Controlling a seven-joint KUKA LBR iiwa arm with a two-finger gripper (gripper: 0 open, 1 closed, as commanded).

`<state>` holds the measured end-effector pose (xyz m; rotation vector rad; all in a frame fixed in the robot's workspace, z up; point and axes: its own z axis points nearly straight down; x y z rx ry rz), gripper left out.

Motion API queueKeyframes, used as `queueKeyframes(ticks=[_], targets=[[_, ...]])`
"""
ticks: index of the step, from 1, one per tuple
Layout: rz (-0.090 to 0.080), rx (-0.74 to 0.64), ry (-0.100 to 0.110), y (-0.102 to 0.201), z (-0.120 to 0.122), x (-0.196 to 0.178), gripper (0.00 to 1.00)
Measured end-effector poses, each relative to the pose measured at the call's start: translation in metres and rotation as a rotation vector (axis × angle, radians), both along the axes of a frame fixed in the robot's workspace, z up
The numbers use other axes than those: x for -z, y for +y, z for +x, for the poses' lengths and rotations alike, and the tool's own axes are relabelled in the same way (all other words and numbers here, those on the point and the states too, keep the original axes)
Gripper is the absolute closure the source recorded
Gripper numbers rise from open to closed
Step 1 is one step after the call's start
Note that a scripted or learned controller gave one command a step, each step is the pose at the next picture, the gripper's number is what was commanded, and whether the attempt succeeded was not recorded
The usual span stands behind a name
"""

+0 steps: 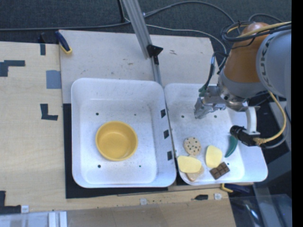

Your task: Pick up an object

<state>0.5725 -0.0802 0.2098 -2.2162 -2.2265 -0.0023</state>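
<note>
- A yellow bowl (116,140) is sitting upright in the left bin (85,91), toward its near-left part.
- A speckled cookie (192,146) is lying flat in the right bin (180,98).
- Two yellow slices (189,164) (213,156) are lying near that bin's near edge.
- A brown chocolate piece (219,170) is resting just beside them.
- A green piece (231,146) is leaning by the right edge.

Metal pole (142,27): up and left of the gripper (203,111), slanting.
Blue-and-yellow clamp (64,42): far left, higher up, at the bench corner.
Tape patches (53,78): far left, on the wooden top.
Cables (189,3): above, on dark floor.
</note>
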Motion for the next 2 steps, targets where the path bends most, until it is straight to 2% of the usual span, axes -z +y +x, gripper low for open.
queueKeyframes(ticks=[1, 2], targets=[[0.000, 0.001, 0.001, 0.060, -0.003, -0.010, 1.00], [0.000, 0.001, 0.002, 0.111, -0.004, -0.002, 1.00]])
